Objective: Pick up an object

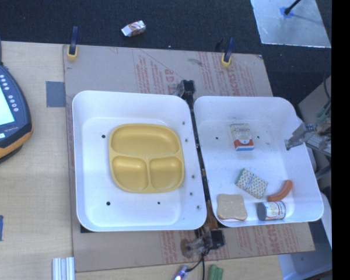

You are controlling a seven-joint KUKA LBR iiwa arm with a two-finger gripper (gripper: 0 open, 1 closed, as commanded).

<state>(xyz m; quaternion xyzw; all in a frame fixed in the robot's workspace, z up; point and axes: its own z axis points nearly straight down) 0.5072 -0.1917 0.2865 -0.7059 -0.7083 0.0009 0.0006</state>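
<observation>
The right bin (pixel 221 107) holds a small white, red and blue carton (pixel 241 137) near its middle. Along the front lie a green patterned packet (pixel 251 183), a slice of toast (pixel 231 207), a reddish sausage (pixel 279 190) and a small can (pixel 272 210) on its side. My gripper (pixel 304 136) pokes in at the right rim of this bin, well to the right of the carton and above the sausage. It touches none of the objects.
The left bin (pixel 84 156) carries a yellow divided plate (pixel 146 157). A teach pendant (pixel 6 112) rests on the bench at far left. Two clamps (pixel 73 50) (pixel 226 57) pin the cardboard sheet at the back. A wrapper (pixel 133 28) lies on the dark floor beyond.
</observation>
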